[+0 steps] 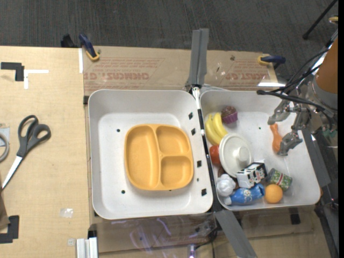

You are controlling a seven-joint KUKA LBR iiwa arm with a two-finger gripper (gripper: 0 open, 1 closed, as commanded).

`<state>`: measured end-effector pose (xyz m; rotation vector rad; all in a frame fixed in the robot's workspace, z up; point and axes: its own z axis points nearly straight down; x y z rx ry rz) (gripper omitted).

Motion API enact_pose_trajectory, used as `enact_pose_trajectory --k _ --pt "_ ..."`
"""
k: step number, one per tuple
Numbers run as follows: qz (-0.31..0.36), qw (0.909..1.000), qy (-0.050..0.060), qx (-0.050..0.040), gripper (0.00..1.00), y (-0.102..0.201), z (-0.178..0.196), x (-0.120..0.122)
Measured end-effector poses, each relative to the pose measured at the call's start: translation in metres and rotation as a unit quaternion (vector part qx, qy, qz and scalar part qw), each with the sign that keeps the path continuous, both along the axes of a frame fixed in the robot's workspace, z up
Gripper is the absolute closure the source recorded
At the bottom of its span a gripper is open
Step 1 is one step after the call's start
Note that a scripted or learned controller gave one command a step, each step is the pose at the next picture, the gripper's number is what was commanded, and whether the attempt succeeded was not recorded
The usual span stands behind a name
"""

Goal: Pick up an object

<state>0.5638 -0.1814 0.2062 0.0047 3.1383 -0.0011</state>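
the orange carrot-like piece (276, 137) lies in the right bin (301, 195), up near its right wall, right of the white bowl (234, 152). the gripper (286, 128) hangs over it, fingers spread, one either side; it may be touching, hard to say. below the bowl sit an orange ball (273, 193) and blue bottle (244, 196).

A robot lab or test bench: left of the pincer (286, 129), two white bins (102, 160) sit on clamped cardboard (140, 73) over a plywood bench (45, 198). Far left lie scissors (27, 138) and black tape marks (13, 69); toy food (215, 127) just left.
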Motion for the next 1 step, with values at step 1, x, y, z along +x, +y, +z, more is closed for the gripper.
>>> enact_pose_trajectory --k 1 --pt "-0.044 0.9990 0.000 0.0002 0.00 -0.0288 -0.1086 0.0497"
